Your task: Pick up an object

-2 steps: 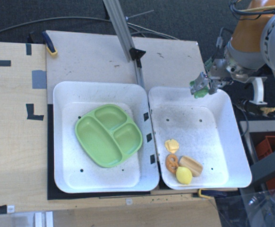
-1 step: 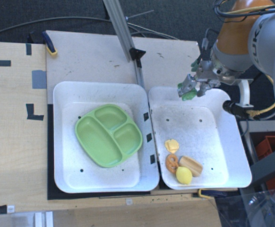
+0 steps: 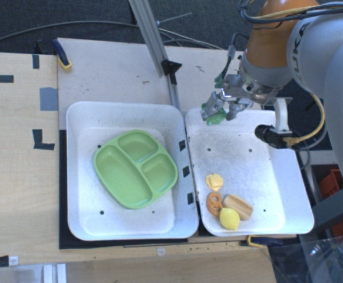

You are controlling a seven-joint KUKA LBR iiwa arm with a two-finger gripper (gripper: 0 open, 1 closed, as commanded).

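A small green, soft-looking plastic piece (image 3: 215,119) sits between the fingers of the metal pincer (image 3: 218,112), closed on it above the far-left corner of the right white bin (image 3: 289,211). It looks light and slippery, best pinched across its narrow middle. At that bin's near edge lie four toy foods: a pale yellow piece (image 3: 214,182), an orange ring (image 3: 214,202), a tan block (image 3: 237,206) and a yellow lemon (image 3: 229,219). The left bin (image 3: 77,158) holds one green divided plate (image 3: 135,168).

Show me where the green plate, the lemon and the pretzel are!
Green plate (image 3: 135,168), camera view, on the middle where its dividers meet.
Lemon (image 3: 229,219), camera view, on its middle.
Pretzel (image 3: 214,203), camera view, on its orange ring.
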